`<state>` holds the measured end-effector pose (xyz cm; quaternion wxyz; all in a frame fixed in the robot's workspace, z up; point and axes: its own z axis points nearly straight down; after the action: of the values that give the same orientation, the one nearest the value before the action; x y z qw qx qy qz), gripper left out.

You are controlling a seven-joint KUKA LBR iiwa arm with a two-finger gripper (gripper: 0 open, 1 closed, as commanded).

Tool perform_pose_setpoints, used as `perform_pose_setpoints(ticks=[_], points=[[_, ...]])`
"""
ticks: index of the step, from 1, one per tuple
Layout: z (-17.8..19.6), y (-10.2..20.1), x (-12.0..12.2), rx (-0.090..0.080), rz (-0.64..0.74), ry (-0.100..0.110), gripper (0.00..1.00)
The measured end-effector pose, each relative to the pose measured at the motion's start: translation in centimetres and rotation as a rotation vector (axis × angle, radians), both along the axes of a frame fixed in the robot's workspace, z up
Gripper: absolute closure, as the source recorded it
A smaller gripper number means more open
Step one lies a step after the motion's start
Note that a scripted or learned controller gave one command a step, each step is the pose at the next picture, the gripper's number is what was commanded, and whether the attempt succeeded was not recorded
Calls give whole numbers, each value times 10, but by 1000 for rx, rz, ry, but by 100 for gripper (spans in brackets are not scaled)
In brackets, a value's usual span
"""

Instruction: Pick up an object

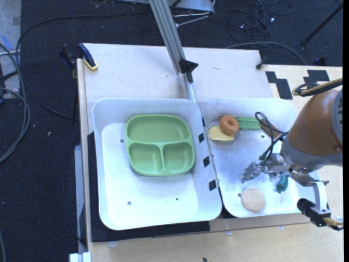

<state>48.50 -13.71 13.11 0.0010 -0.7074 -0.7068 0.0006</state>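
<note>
In the right bin lie an orange ring-shaped doughnut, a pale yellow wedge partly under it, a green leafy piece behind it, and a cream round cookie-like disc near the front. A small teal object lies by the wrist. My gripper hangs low over the bin floor, just above and left of the cream disc. Nothing shows between its metal fingers.
The left bin holds a green three-compartment plate. A slanted metal pole rises behind the bins. The grey arm with its orange band covers the right bin's far right side. Cables trail across the dark floor.
</note>
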Motion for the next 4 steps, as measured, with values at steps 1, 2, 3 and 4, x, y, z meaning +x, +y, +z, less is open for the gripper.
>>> perform_pose_setpoints(ticks=[1,2,3,4], points=[[-39,0,1,-2,0,-4,0],[-26,-3,2,-8,-3,-12,100],[26,5,-4,-1,3,-4,100],[70,8,3,-2,4,-7,100]])
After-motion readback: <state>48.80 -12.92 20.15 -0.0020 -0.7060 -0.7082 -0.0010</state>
